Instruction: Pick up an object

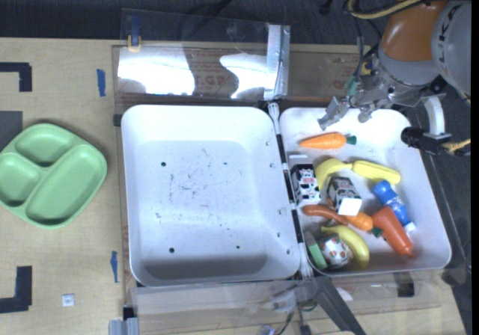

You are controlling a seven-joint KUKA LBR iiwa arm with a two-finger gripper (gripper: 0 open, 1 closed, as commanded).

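Observation:
The right white bin [438, 247] holds a heap of toy items: an orange carrot [323, 141] at the back, yellow bananas [372, 170], a blue bottle [390, 201], an orange-red carrot-like piece [394, 232], a small black-and-white box [305, 182] and a round ball [337, 253]. My gripper [353, 104] hangs above the back of this bin, a little above and right of the carrot, with its fingers spread apart and nothing between them. The grey arm with its orange band [419, 16] rises behind it at the upper right.
The left white bin [202, 191] sits beside the right one. A green divided plate [49, 174] lies on the wooden bench at far left. A clear plastic panel [202, 64] stands behind the left bin. Cables loop around the arm.

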